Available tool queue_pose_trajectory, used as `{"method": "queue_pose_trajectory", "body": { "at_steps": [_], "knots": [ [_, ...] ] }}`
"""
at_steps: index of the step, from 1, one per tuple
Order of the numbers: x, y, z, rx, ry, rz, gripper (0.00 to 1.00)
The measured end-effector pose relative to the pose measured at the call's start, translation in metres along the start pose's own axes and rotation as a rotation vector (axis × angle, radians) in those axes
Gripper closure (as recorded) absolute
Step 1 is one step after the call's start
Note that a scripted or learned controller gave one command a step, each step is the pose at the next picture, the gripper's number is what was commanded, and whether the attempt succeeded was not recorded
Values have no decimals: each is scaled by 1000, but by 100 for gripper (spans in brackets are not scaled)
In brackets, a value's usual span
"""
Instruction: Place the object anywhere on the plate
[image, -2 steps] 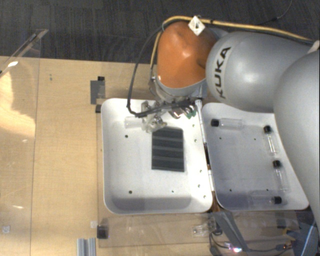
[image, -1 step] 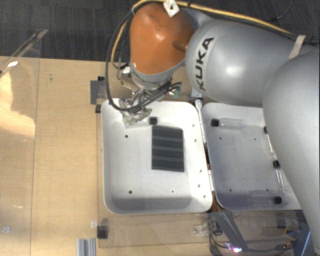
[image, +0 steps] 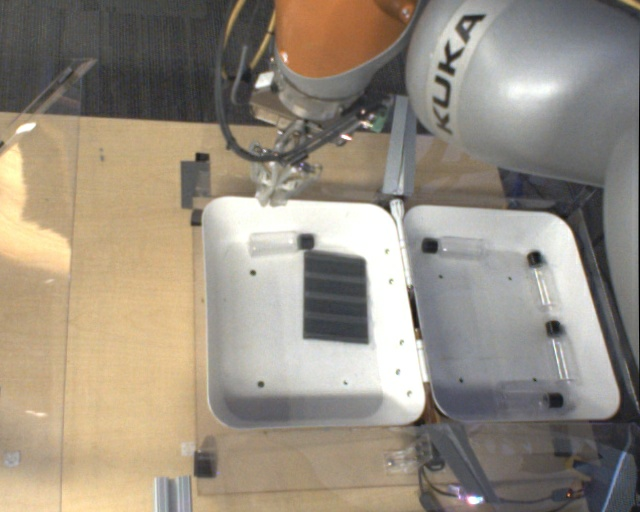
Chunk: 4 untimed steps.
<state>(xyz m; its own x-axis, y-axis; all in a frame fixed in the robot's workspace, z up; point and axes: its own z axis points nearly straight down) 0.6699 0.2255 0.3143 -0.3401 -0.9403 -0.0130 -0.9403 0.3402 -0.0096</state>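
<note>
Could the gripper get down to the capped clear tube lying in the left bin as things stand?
Probably yes. The tube lies in the open near the left bin's far rim, apart from the dark ridged plate, with nothing over it. The gripper hangs just past that rim, close by.

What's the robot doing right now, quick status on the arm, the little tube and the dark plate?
Gripper above left bin's far rim, nothing visibly held. Clear tube lying in bin beside dark ribbed plate, not on it. Path looks clear.
</note>
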Motion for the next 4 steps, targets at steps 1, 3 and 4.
{"method": "queue_pose_trajectory", "body": {
  "at_steps": [1, 3, 4],
  "knots": [
    [30, -10, -2, -5, 1, -652, 100],
    [0, 3, 95, -8, 2, -565, 100],
    [-10, 4, 24, -2, 1, -110, 100]
  ]
}}
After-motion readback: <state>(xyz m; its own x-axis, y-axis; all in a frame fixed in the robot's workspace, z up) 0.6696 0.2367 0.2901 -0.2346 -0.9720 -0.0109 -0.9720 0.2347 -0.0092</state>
